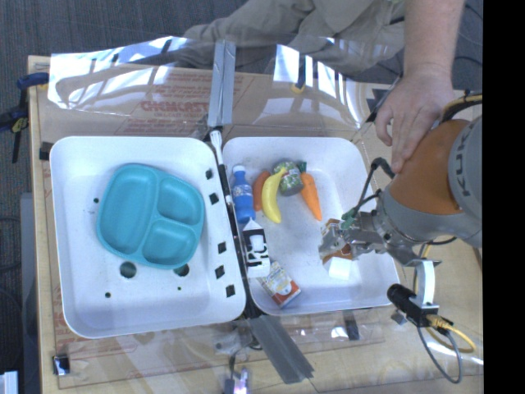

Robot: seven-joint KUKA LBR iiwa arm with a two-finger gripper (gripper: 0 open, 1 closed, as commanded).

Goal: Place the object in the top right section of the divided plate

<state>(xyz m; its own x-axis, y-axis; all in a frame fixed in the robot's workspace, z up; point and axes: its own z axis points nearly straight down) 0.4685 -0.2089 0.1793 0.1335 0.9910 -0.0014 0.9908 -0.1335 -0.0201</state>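
- The grey arm with its orange band (426, 183) reached in from the right, over the right shallow white bin (349, 150).
- Its metal two-finger hand (335, 243) sat low over the right part of that bin; whether the fingers were apart or together could not be told.
- Just beneath and beside the hand lay a small white block (340, 270) with something reddish-brown against it; what that item was could not be made out, nor whether the hand gripped it.
- The turquoise divided plastic plate (152, 214) lay in the left shallow white bin (74, 294), well apart from the hand, its three sections bare.
- Near the middle of the right bin lay a yellow banana (271, 199), an orange carrot (311, 197) and a dark green lumpy item (290, 179), clustered and touching.
- A clear bottle with a blue cap (242, 194) lay along the bin's left wall.
- A small orange-and-white carton (279, 286) sat at the near left corner of the right bin.
- A person's bare forearm and hand (414, 113) hung over the far right of the tabletop (98, 355), just above the arm.
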